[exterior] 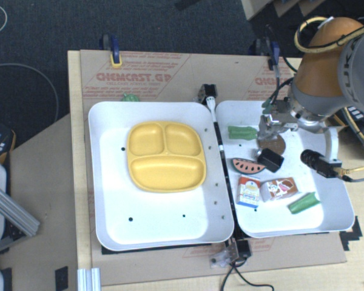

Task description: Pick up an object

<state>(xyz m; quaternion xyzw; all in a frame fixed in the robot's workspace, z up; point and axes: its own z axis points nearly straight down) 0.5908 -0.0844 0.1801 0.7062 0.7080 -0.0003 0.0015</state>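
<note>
Nearest the lens, a black cable w/ connector (238,254) hangs off the front edge of the pale wooden bench board (85,162), which sits over dark blue-grey carpet (42,29); a silver extruded rail (12,214) lies at far left. Red print on the board reads "CHEMCAST G P", repeated partly at right but cut off by the arm. A blue-and-yellow clamp (114,48) grips the board's back edge, w/ a second clamp (272,52) further right. Left shallow white bin (109,223) holds a yellow three-compartment plastic plate (166,155). Right shallow white bin (333,220) holds, approx. left to right: a flat green rectangular piece (241,132) near the back, a toy watermelon slice (244,165), a small red-and-white printed packet (250,193) (text too small to read), a smaller brown-and-white packet (280,188) touching it, and a green cylinder-like piece (303,203) near the front. The gripper (270,143) of the grey arm w/ orange band (324,47) is low over the right bin, between the green piece and the watermelon slice, above a brown round object (273,144); can't tell how the jaws stand, nor whether anything is between them.
</note>
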